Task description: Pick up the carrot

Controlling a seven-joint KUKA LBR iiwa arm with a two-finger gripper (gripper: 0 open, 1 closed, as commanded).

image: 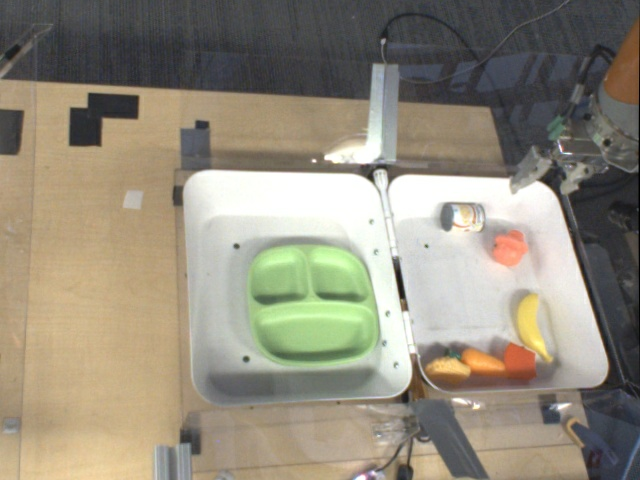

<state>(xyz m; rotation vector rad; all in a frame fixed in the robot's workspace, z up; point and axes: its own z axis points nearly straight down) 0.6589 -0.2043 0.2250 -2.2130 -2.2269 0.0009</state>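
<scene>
Along the right bin's (575, 268) front edge lies the carrot (482, 361).

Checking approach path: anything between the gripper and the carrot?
Nothing blocks it from above. The gripper is at the right bin's far corner. The carrot lies against the near wall, flanked by a yellow item and red block.

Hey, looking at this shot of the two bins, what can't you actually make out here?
- Gripper: small and dim at the camera view's right edge; whether its fingers are open or shut is unclear.
- Arm: cut off by the right edge.
- Carrot: packed between a yellowish item and a red block; whether they touch is too small to tell.
- Can: label blurred.
</scene>
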